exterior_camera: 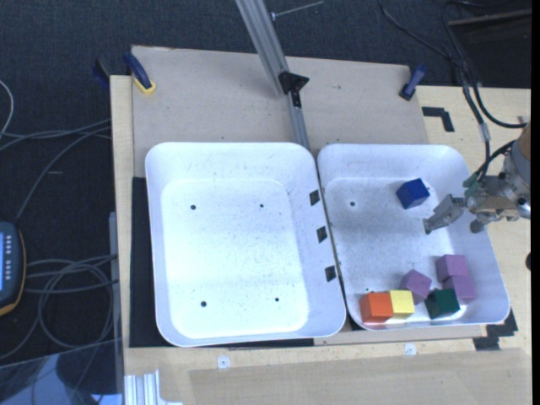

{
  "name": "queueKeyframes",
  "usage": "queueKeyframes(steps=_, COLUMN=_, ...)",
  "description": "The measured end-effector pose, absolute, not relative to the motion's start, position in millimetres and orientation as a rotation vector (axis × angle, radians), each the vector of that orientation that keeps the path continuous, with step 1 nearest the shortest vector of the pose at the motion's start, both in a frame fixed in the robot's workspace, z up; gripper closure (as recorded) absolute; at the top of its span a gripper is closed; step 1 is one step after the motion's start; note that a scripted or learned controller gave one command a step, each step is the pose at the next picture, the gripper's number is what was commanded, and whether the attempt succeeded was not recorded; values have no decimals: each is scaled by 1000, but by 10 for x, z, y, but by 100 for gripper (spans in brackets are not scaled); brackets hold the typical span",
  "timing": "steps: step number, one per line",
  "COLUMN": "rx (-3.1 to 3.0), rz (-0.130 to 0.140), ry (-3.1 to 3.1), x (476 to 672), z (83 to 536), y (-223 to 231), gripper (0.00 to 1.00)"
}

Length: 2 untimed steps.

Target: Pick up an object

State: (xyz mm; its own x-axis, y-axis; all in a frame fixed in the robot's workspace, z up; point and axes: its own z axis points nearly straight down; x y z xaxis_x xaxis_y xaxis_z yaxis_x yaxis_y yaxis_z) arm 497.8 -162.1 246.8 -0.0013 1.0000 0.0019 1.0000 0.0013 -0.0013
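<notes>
Broadly, the desk (219,83) is a pale wooden board lying on dark carpet, with two shallow white bins side by side on it. The left bin (169,175) is the larger-looking one, its floor dotted with a few small dark holes. The right bin (354,163) carries all the blocks. A slim metal rail (270,49) slants down from the top of the view to the gap between the bins.

At the right edge the arm reaches in over the right bin's rim, and the tool (445,215) hangs above the bin's right side, just below and right of the blue block (413,192); whether its fingers are apart or together cannot be told, and nothing shows between them.

The blue block sits alone in the upper part of the right bin. Along the near right corner cluster two purple blocks (456,275), a lighter purple block (416,281), a green block (441,303), an orange block (377,305) and, touching it, a yellow block (402,302).
</notes>
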Motion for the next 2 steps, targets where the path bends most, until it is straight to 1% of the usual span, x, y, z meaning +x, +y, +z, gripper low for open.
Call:
queueKeyframes(steps=1, rx=-2220, rz=-1, ry=-2222, x=4979, z=2468, y=-1622, gripper=0)
queueKeyframes(steps=2, rx=-2217, rz=5, ry=-2216, x=4962, z=1886, y=-1708, gripper=0)
